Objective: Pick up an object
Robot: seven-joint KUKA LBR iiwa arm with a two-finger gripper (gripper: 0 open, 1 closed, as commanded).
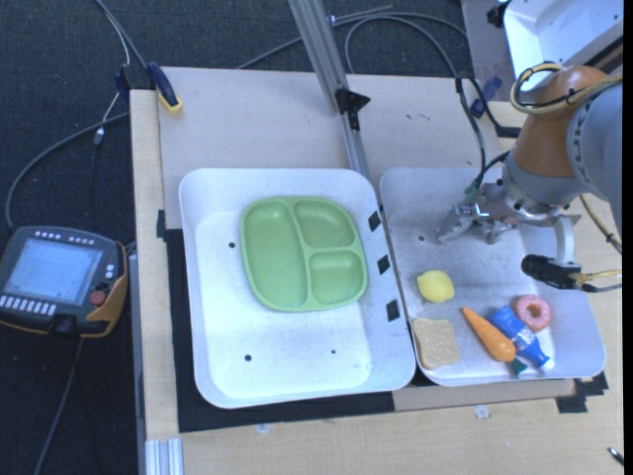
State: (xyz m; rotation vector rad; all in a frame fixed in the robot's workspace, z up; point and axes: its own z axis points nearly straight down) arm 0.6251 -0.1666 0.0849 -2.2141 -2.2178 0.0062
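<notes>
Gripper [473,222] sits over the upper part of the right bin [593,359], fingers spread wide w/ nothing between them. Rel. to that gripper: yellow lemon [435,286] lies below, apart from it; bread slice [436,342] further below, near bin's front-left corner; carrot [488,333], blue bottle [520,335] & pink donut [534,312] clustered below-right. Green divided plate [302,253] is off to the left, in the left bin [213,364].
</notes>
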